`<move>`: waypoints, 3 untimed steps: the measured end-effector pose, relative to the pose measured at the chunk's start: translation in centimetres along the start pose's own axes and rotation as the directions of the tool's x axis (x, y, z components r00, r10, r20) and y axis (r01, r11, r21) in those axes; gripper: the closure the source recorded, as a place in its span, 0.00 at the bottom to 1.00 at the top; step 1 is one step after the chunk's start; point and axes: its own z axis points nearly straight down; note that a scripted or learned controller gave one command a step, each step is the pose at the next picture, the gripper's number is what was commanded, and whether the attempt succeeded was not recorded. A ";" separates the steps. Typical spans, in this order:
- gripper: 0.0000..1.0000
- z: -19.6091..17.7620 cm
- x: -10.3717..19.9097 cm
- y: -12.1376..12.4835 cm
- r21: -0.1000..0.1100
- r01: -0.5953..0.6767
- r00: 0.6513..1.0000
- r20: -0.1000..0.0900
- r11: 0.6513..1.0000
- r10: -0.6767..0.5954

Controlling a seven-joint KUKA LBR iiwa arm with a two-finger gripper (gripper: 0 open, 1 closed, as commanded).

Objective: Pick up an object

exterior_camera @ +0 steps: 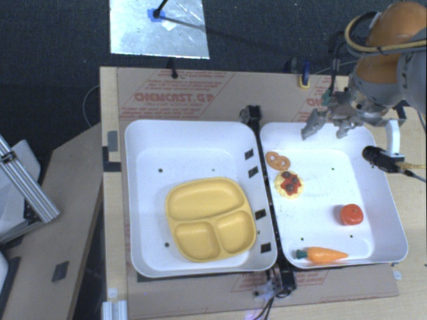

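On the bench, the left bin (143,199) holds a yellow divided tray (210,217). The right bin (380,199) holds a pretzel (277,160), a small pizza (289,184), a tomato (351,214) and a carrot (322,254), all untouched. The gripper (329,127) hovers at the bin's far edge, jaws spread and holding nothing; the pick has not begun.

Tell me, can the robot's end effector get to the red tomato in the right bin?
Probably yes. The end effector hangs above the far edge of the right bin, with nothing between its fingers. The tomato sits alone on the bin floor, apart from the carrot, so the way looks free.
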 end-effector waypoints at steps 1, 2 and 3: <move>0.00 -0.7 0.0 0.2 -0.011 0.002 1.000 0.001 1.000 -0.002; 0.00 3.7 -0.5 0.0 -0.008 -0.001 1.000 0.002 1.000 0.001; 0.00 8.3 0.1 0.6 -0.007 0.003 1.000 0.001 1.000 -0.003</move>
